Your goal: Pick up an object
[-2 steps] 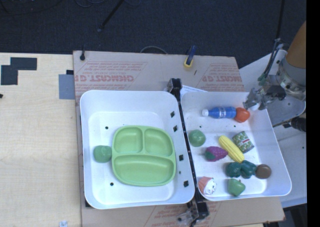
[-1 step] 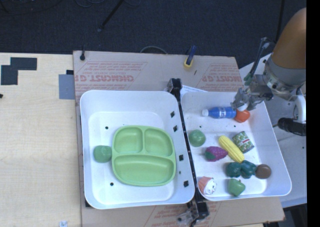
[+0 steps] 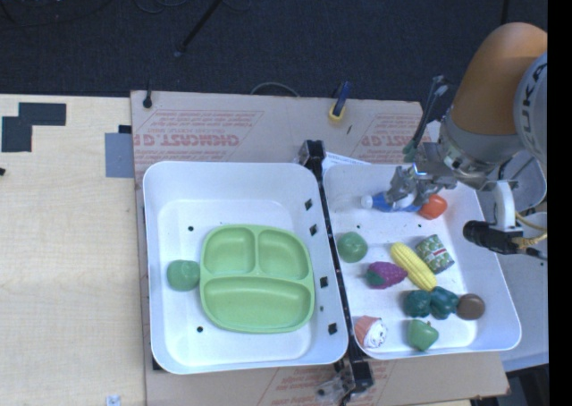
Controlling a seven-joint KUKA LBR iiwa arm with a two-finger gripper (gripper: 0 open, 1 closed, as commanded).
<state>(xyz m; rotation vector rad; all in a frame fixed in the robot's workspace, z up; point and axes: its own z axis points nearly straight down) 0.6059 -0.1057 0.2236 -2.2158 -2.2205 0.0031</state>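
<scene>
Stage: the task looks not yet done; no object is seen lifted clear of the bins, and the pick appears to be at the reach-and-close step.

Hand: the hand [image 3: 409,186] is low in the far part of the right bin [image 3: 509,324], at the end of the grey arm with its orange band [image 3: 502,64].

Hand state: it cannot be told from this view how far the hand is open, nor whether it has hold of anything; the metal parts blur together against the bin floor.

Likely target: a small blue-and-white object [image 3: 386,203] lies directly under the hand, touching or nearly touching it, with an orange-red piece [image 3: 433,207] just beside on the arm's side. Which of the two is being tried for cannot be told.

Other candidates in the right bin: a green ball [image 3: 352,247], a purple toy [image 3: 385,274], a yellow corn cob [image 3: 413,266], a green printed packet [image 3: 434,254], a dark green broccoli-like toy [image 3: 429,303], a brown round piece [image 3: 470,307], a green pepper-like toy [image 3: 422,334] and a white-and-orange toy [image 3: 370,333]. All rest on the bin floor, apart from the hand.

Left bin: the left bin [image 3: 170,342] holds a green divided plate [image 3: 257,278] and a green ball-like object [image 3: 183,274] just beside it, well apart from the hand.

Left to do: a firm hold must be confirmed, then the object raised off the bin floor.

Risk: judged from the crowding, the hand may nudge the orange-red piece or close on nothing.
</scene>
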